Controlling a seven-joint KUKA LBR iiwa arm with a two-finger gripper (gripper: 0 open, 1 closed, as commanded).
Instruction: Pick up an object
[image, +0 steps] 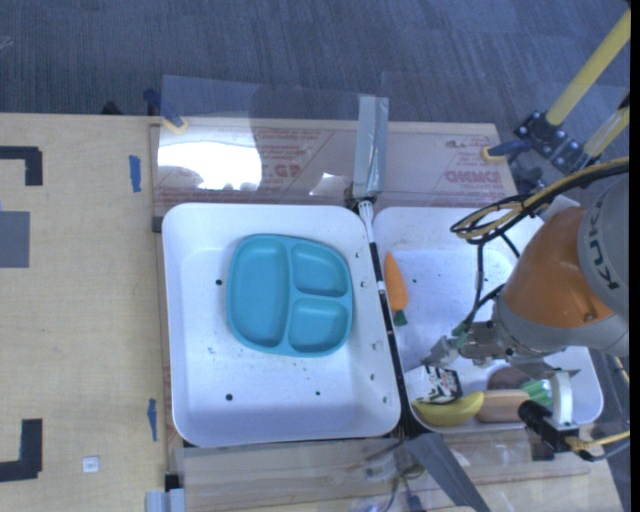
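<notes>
In the left bin (190, 330) a light blue divided plate (290, 294) lies flat. The right bin (440, 265) holds an orange carrot (396, 283) against its left wall, and a yellow banana (451, 408) at its front left corner. Beside the banana lie a tan-brown object (507, 402) and a green item (537, 391), both partly hidden by the arm. My gripper (443, 372) hangs low over the front of the right bin, just above the banana. The grey wrist with its orange band (556, 285) covers the bin's right half.
A clear plastic sheet and a grey taped post (369, 145) stand behind the bins. Black cables (490, 215) loop over the right bin's back. A yellow pole (590, 70) crosses the top right corner. Wooden bench surface (70, 300) extends to the left.
</notes>
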